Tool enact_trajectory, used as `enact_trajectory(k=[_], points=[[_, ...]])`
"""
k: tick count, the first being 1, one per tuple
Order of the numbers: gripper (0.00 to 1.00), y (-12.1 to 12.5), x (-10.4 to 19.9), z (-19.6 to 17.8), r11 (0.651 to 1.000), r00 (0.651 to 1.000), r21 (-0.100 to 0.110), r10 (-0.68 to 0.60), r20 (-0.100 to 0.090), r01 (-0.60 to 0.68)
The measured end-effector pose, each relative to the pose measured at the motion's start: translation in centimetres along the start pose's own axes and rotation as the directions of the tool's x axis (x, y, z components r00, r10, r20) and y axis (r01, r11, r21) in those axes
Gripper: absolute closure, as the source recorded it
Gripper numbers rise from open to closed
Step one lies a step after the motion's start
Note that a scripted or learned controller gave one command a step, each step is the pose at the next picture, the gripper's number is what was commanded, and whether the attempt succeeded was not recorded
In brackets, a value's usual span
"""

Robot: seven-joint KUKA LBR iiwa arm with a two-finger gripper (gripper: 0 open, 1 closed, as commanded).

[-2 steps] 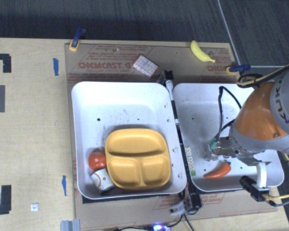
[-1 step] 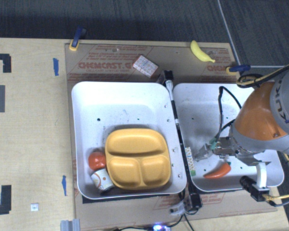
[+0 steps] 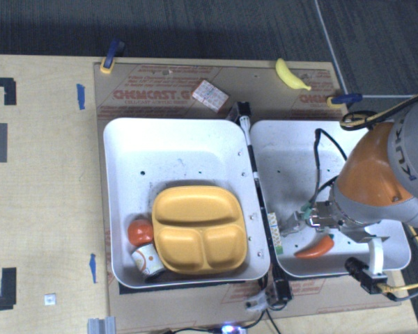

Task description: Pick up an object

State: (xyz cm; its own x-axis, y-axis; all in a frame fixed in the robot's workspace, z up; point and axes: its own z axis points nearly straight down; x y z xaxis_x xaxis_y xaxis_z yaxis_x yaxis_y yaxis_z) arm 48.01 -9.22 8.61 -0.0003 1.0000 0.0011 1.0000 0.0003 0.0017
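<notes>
My gripper (image 3: 299, 219) hangs low in the right bin (image 3: 282, 158), near its front left part, under the grey and orange arm (image 3: 376, 179). An orange-red chilli pepper (image 3: 315, 248) lies on the bin floor just in front of the gripper and slightly to its right; nothing visibly sits in the gripper. In the left bin (image 3: 174, 145) lies a yellow divided tray (image 3: 198, 227). A red ball-like object (image 3: 139, 231) and a small white and orange can (image 3: 148, 259) rest against the tray's left side.
A yellow banana (image 3: 292, 75) and a small patterned packet (image 3: 209, 94) lie on the cardboard behind the bins. Blue clamps (image 3: 111, 54) hold the cardboard. Black cables (image 3: 320, 158) loop over the right bin. A black rail (image 3: 254, 179) separates the bins.
</notes>
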Motion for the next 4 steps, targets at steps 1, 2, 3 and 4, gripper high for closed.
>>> enact_trajectory(k=[1, 2, 3, 4], points=[[0.00, 0.0, -0.2, 0.0, 1.000, 1.000, -0.001, 0.000, 0.000, 0.000], [0.00, 0.0, -0.1, 0.0, 1.000, 1.000, -0.001, 0.001, 0.001, -0.001], [1.00, 0.2, 0.0, -1.0, 1.000, 1.000, -0.005, 0.001, 0.001, -0.001], [0.00, 0.2, 0.0, -1.0, 1.000, 1.000, -0.005, 0.001, 0.001, -0.001]])
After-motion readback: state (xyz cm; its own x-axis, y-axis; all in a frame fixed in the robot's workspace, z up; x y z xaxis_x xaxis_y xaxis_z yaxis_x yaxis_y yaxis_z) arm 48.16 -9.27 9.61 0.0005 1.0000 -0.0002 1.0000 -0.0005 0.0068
